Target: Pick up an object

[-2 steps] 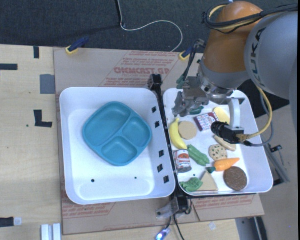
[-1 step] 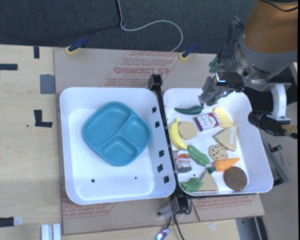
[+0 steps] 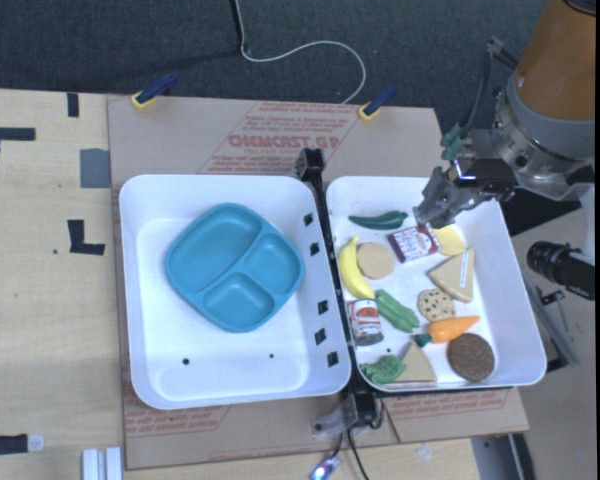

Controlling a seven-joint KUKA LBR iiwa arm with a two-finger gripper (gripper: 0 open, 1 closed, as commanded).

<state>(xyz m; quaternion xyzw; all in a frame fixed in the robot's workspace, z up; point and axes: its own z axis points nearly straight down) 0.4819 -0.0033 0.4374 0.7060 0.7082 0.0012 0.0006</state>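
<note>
Low in the right-hand white bin (image 3: 520, 298) round brown cookie (image 3: 471, 356); farther up, small purple-labelled packet (image 3: 413, 242) directly below-left of dark hand (image 3: 438, 206), finger opening indeterminable.

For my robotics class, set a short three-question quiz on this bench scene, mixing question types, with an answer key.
1. True or false: the blue divided plate lies in the same bin as the banana.
2. Multiple choice: the gripper is above which bin? A) left bin B) right bin C) neither
3. Fill in: the orange item beside the round brown cookie is a ____.

Key: 1 false; the plate sits alone in the left bin. 2 B. 3 carrot.
</note>
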